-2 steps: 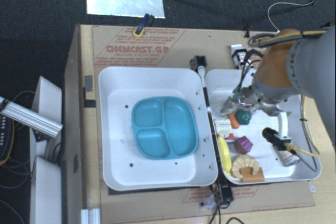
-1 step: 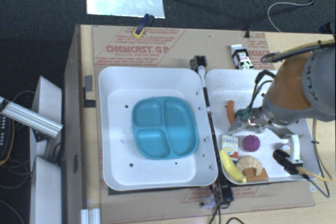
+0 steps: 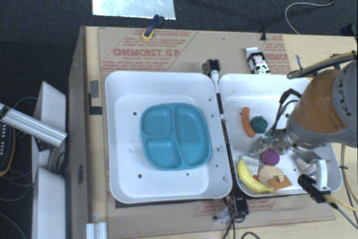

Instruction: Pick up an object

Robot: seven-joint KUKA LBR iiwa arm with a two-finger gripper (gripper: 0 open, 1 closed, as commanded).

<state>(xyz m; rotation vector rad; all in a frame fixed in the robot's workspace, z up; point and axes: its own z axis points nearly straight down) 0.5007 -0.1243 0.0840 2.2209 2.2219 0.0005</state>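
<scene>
The right bin point(image 3: 235, 87) holds several small things. An orange sausage-shaped piece point(image 3: 245, 121) lies beside a dark green lump point(image 3: 258, 124). Nearer the front are a purple ball-like piece point(image 3: 271, 157), a yellow banana point(image 3: 250, 176), a tan and orange piece point(image 3: 275, 177) and a small white card point(image 3: 250, 162). My gripper point(image 3: 267, 144) is low in this bin, just above the purple piece and below the green lump, close to both. I see nothing clearly held in it.
In the left bin point(image 3: 123, 120) lies a blue divided plate point(image 3: 174, 136). A black divider strip point(image 3: 221, 115) runs between the bins. The arm point(image 3: 316, 106) covers the right bin's right half. A small black and white item point(image 3: 257, 61) sits on the cardboard behind.
</scene>
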